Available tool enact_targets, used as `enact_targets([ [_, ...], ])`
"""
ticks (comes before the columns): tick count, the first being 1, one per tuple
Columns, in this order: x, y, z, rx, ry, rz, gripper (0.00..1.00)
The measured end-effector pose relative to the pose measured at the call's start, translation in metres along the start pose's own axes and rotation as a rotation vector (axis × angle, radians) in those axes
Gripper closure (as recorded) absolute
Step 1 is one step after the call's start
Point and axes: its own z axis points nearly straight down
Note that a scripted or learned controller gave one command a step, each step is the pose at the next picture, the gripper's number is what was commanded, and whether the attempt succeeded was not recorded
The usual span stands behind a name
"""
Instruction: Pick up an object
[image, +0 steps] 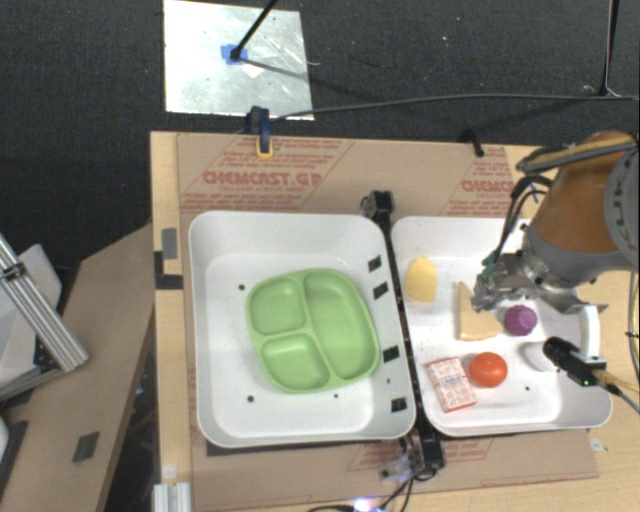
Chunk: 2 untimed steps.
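— Nearest, what sits in the right bin?
— Red-and-white packet at the front, red ball at its 3 o'clock.
— Beyond them?
— Tan wedge, purple ball at its 3 o'clock, yellow piece toward 10.
— And the gripper?
— Over the wedge's far end; whether those jaws are open or closed, I cannot tell.
— Left bin?
— Green divided plate.

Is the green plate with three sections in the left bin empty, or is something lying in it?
Empty. The green plate in the left bin shows bare green in all three sections; the food items lie in the right bin.
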Motion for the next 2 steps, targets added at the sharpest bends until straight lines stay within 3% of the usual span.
enact_targets([
  [1,-0.006,-0.002,-0.062,-0.004,-0.001,0.0,1.0],
  [2,-0.006,0.0,-0.075,-0.001,0.0,-0.001,1.0],
])
